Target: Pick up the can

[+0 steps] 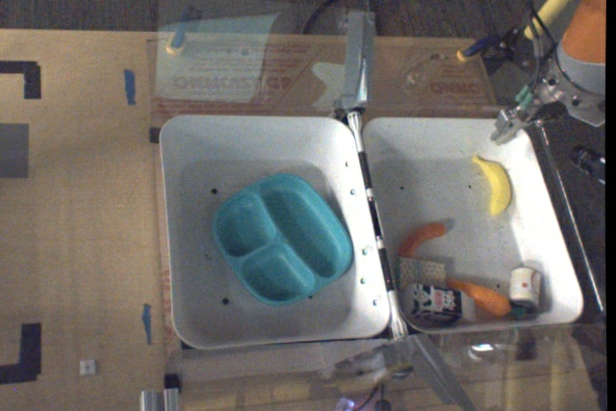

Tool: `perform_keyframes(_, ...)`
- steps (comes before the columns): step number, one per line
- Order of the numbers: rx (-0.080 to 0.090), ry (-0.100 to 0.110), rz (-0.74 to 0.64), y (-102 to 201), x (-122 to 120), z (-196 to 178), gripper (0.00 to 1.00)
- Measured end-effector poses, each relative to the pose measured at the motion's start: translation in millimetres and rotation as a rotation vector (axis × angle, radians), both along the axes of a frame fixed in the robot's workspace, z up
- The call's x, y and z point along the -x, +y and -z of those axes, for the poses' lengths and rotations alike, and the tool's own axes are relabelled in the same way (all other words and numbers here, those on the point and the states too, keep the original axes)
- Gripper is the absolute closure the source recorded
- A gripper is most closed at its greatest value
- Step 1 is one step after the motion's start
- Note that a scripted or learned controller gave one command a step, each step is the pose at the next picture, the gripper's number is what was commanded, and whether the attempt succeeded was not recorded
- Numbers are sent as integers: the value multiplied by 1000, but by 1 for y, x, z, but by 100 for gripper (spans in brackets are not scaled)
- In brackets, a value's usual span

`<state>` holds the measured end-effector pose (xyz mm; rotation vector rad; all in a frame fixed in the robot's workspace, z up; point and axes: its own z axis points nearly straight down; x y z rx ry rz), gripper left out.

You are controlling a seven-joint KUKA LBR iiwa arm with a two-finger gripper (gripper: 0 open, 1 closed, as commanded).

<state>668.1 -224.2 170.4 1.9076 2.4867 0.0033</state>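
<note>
two shallow white plastic bins sit side by side on the tan counter (pixel 77 236), the left bin (pixel 183 159) and the right bin (pixel 423 144) meeting along a metal strip down the middle. the left bin holds a teal plastic divided tray (pixel 281 238) with three compartments, lying at a slant near the bin's centre. the right bin holds the small white cylindrical can with a red band (pixel 525 287), lying in the near right corner, close against the bin's right wall. just left of the can, an orange carrot-shaped toy (pixel 481 297) lies with its end near or touching it; i cannot tell which. left of that carrot sits a small black-and-white printed carton (pixel 433 300), against the bin's front wall. a second orange curved piece (pixel 422 238) lies above the carton, near the bin's left wall. a yellow plastic banana (pixel 495 185) lies in the far right part of the bin, well apart from the can. the grey arm with its orange band (pixel 585 34) comes in at the upper right, and the jaws (pixel 510 123) hang over the far right corner of the right bin, well away from the can; whether they are parted or closed i cannot tell, the picture being too blurred there
</note>
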Motion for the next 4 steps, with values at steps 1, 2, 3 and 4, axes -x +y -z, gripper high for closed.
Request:
perform_keyframes(1, 1, 0, -100, 31, 0, -59, 100)
perform_keyframes(2, 0, 0, -168, 96, 0, -91, 100)
perform_keyframes(3, 0, 0, -201, 161, 0, -120, 100)
perform_keyframes(4, -2, 1, -129, 230, 1, -160, 100)
